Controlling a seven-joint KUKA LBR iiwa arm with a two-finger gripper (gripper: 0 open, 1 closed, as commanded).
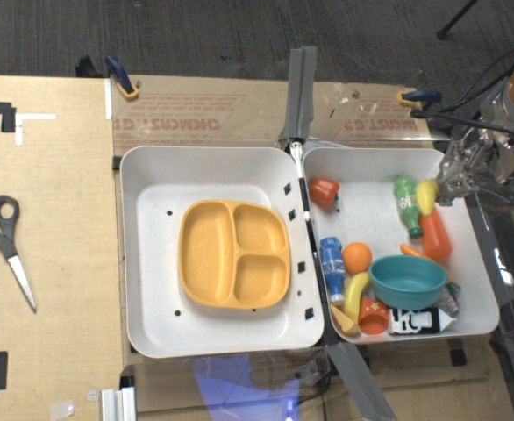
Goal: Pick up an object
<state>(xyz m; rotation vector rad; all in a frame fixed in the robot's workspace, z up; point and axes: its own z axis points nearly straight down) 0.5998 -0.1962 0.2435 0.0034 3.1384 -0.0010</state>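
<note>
Pincer point(454, 181) hangs at the right bin's point(481, 261) far edge — grip state unclear, perhaps near the lemon point(426, 196).

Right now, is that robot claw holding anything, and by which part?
Nothing shows in the gripper; it hangs at the right bin's far right edge.

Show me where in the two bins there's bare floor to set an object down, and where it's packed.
The left bin has bare white floor all around the yellow divided plate. In the right bin, floor is bare between the red pepper and the green bottle. It is crowded near the front, around the teal bowl, orange and banana.
</note>
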